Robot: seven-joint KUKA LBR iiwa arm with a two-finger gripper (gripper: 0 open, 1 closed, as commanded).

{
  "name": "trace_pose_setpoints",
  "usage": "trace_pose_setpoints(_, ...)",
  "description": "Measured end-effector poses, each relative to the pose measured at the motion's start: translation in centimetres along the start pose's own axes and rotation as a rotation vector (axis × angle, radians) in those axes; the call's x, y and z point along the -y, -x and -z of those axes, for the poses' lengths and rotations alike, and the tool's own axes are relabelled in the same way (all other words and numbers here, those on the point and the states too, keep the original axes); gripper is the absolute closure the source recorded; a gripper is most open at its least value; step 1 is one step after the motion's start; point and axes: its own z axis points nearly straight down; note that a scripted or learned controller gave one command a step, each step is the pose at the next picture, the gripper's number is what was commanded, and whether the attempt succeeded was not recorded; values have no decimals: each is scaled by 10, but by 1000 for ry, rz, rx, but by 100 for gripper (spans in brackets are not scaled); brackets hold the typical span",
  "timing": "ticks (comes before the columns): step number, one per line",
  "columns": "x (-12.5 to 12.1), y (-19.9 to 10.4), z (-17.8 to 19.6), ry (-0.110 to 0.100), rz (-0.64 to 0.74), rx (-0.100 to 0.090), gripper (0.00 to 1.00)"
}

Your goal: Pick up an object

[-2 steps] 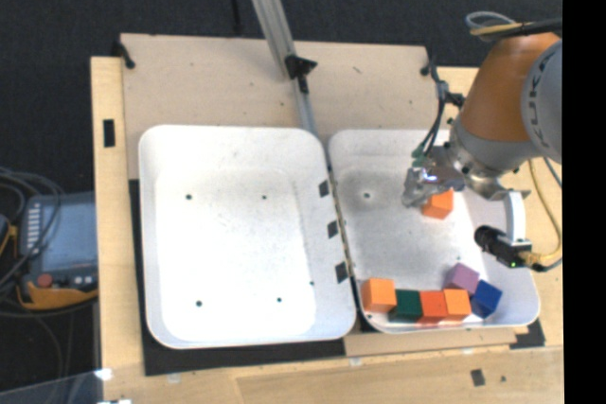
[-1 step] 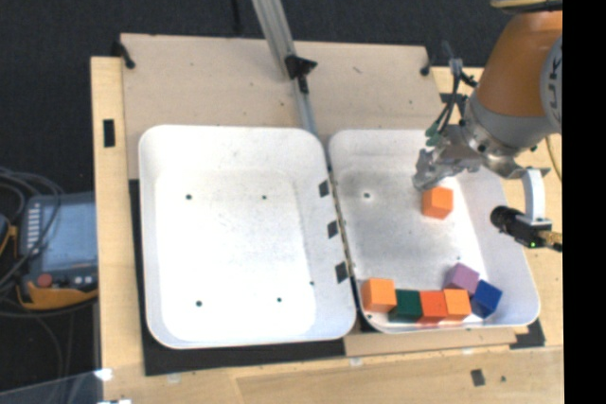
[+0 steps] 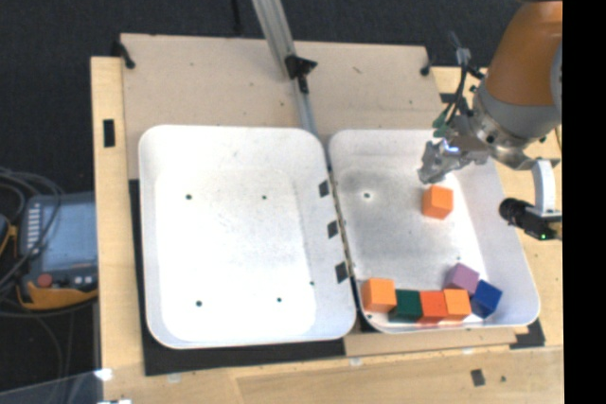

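Camera view: arm (image 3: 521, 61) reaches from right; fingers (image 3: 434, 167), spread unclear, hang just above orange cube (image 3: 436, 202).

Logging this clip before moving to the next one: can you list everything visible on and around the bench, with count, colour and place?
bins: 2, white, side by side on the bench
lone orange block: 1, orange, right bin, upper middle, just below the gripper
orange blocks: 3, orange, near edge of right bin
green block: 1, green, same row
purple block: 1, purple, behind that row
blue block: 1, blue, row's right end
metal post: 1, grey, slanting over bench's far side
handheld pendant: 1, grey and orange, left of the bench
gripper: 1, grey, over right bin
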Motion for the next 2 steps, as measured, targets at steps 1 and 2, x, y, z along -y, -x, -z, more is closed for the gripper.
trace_pose_setpoints(1,-8,-62,-3,-3,3,-2,100)
trace_pose_setpoints(2,-12,-114,-16,-6,2,-2,100)
